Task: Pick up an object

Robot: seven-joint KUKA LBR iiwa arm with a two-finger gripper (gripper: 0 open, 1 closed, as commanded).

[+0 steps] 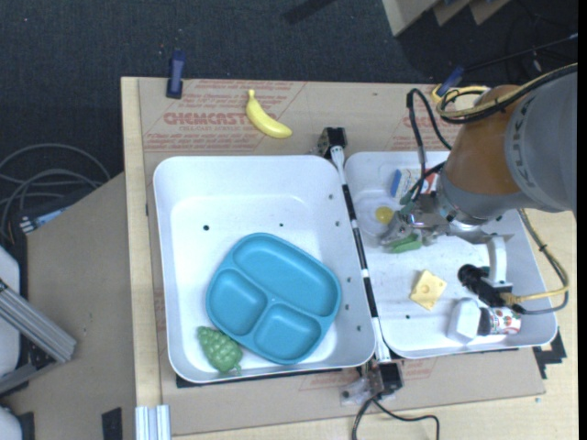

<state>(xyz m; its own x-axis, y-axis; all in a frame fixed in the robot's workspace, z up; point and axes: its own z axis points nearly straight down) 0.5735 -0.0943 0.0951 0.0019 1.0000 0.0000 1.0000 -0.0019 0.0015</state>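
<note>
1. In the right bin (404, 333), we log the gripper (409, 227) low over a green item (402, 242); finger state: we cannot tell.
2. Just beside it: yellow ball (383, 215), blue piece (395, 183). Risk: a nudge scatters them.
3. Cheese wedge (427, 290) lies apart, an easier target, we judge.
</note>
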